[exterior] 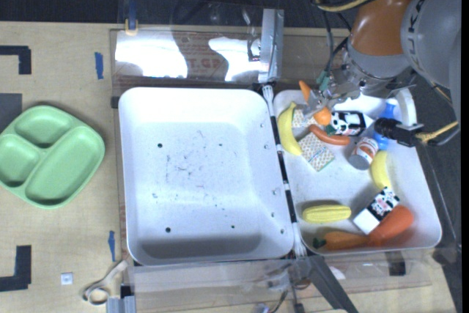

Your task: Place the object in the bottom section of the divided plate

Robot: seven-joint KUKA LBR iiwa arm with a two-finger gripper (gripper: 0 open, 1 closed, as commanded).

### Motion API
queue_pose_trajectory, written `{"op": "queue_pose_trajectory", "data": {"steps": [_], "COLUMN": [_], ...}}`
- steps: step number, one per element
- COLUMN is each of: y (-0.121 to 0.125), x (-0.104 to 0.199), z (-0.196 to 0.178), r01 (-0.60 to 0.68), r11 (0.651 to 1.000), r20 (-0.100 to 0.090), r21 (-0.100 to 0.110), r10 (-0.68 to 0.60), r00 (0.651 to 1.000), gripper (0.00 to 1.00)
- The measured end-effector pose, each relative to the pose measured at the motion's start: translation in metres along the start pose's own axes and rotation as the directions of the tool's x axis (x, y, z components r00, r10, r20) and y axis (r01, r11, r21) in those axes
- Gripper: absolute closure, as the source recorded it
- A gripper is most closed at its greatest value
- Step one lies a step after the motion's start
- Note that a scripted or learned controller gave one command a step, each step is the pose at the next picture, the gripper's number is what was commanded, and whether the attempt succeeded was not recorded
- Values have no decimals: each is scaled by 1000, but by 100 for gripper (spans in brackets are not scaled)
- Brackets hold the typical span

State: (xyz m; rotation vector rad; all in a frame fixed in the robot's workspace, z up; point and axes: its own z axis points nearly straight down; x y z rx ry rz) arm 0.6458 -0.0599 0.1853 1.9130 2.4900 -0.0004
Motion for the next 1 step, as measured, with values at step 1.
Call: {"op": "queue_pose_trajectory", "data": {"steps": [1], "y": [-39], "x": [71], "z": [-49], "r01": [-95], "r11": [996], "r20": [-2], "r21": [2], "r10": [95], "r00": [996], "gripper": [100]}}
